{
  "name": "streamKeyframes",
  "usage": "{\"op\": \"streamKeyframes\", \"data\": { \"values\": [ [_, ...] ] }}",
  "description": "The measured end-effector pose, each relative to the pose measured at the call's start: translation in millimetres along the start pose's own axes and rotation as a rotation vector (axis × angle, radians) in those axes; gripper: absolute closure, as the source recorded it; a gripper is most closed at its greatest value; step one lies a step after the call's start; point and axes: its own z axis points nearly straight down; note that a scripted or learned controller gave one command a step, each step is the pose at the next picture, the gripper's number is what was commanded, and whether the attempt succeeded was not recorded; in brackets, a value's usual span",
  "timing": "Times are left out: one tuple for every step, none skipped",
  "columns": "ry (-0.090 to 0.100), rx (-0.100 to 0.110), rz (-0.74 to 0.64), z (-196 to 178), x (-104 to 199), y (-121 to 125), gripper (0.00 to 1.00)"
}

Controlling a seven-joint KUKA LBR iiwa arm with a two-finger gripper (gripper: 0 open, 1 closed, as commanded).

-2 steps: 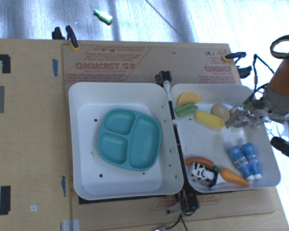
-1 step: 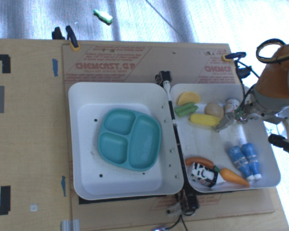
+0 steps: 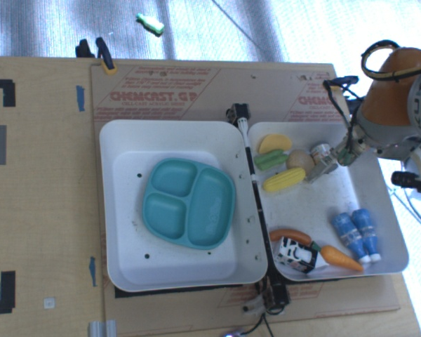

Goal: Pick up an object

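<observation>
Bright, even overhead light; soft shadows, slight blur, overexposed right side.

Gripper (image 3: 323, 161) in right bin (image 3: 389, 220) beside corn (image 3: 283, 180); teal tray (image 3: 189, 203) left

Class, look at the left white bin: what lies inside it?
Inside the left bin lies one teal divided tray with three compartments, nothing resting in them. Whatever part of the bin floor lies under the tray is covered.
</observation>
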Motion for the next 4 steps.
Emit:
{"op": "streamKeyframes", "data": {
  "values": [
    [0.014, 0.031, -0.127, 0, 31, 50, 0.00],
    [0.003, 0.003, 0.249, 0, 75, 39, 0.00],
    [-0.002, -0.005, 0.249, -14, 73, 41, 1.00],
    [-0.001, -0.002, -0.175, -100, 102, 105, 1.00]
  ]
}}
